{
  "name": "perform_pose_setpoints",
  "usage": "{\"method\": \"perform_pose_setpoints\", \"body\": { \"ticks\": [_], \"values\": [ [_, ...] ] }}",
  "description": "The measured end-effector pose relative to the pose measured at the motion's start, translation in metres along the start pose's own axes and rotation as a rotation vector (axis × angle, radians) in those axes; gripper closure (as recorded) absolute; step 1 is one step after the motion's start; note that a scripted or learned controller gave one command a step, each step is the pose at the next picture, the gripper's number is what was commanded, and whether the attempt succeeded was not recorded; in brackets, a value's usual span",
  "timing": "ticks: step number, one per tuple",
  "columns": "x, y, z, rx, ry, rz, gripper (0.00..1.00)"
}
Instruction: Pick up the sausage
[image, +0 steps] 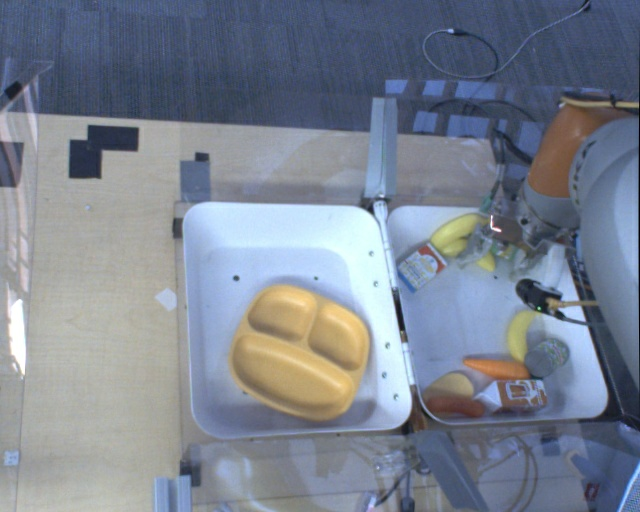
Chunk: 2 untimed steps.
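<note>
The hand (503, 243), its state impossible to tell, hovered near the right bin's (470, 300) far edge; crowded against the near edge, the sausage (455, 406) risked a mis-grasp.

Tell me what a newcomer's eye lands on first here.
The big yellow divided tray in the left bin grabs attention first. Next comes the grey arm with its orange band at the right, its tool low over the far end of the right bin, beside a banana. The reddish sausage lies at that bin's near edge.
</note>
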<state>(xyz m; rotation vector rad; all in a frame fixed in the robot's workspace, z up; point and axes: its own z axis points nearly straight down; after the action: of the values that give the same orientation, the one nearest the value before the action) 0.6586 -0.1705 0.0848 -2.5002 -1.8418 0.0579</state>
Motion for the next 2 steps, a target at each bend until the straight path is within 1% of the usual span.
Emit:
{"method": "perform_pose_setpoints", "body": {
  "ticks": [1,2],
  "values": [
    [0.031,-0.007,0.000,-0.027,-0.008,0.015,0.00],
    [0.074,-0.020,0.001,-0.023,-0.003,0.245,0.00]
  ]
}}
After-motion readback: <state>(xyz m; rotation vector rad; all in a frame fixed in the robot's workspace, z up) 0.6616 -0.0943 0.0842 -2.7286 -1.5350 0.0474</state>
